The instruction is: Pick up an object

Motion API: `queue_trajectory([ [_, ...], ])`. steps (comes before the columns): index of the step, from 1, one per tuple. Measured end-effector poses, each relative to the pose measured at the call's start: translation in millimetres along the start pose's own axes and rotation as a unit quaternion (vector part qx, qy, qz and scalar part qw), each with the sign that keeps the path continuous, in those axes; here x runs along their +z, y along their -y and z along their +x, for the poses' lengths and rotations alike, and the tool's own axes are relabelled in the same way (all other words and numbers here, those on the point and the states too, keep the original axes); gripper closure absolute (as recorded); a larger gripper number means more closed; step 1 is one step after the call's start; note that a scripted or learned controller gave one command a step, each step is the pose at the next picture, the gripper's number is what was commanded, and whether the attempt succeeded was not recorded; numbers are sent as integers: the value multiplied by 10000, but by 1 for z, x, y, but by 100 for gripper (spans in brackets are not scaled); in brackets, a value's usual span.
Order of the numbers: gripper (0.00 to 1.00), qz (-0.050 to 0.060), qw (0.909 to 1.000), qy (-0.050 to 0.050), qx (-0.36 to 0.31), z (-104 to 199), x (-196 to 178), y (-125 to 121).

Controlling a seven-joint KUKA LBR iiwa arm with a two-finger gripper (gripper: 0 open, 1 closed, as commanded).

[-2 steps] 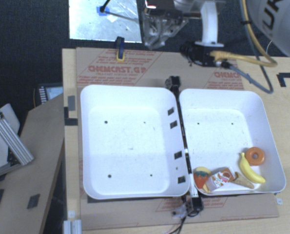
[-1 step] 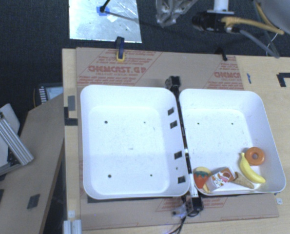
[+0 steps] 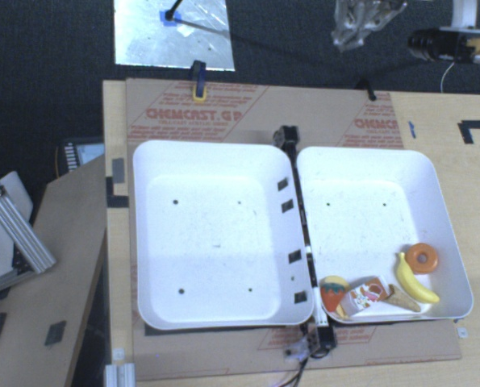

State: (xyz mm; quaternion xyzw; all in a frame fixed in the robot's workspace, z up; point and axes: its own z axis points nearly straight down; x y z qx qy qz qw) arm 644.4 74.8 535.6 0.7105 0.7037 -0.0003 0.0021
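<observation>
My gripper (image 3: 348,37) hangs high at the top of the camera view, beyond the far edge of the bench and well away from both bins; its fingers look slightly apart with nothing between them. In the right bin (image 3: 369,176), several small items lie along the near edge: a yellow banana (image 3: 413,280), an orange ring-shaped toy (image 3: 422,257), a white and red packet (image 3: 363,295), a red and yellow round toy (image 3: 334,289) and a brown cone-like piece (image 3: 402,300).
The left bin (image 3: 207,164) sits beside the right one, joined by a dark strip with clips (image 3: 298,216). A shiny metal plate (image 3: 173,21) lies on the dark floor at the back left. A yellow clamp (image 3: 199,87) marks the board's far edge.
</observation>
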Motion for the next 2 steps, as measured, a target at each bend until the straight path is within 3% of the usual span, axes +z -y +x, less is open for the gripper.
queue_trajectory([
  [1,100,0,10000,-25,-87,53,0,4],
  [2,100,4,10000,-15,-40,15,0,21],
])
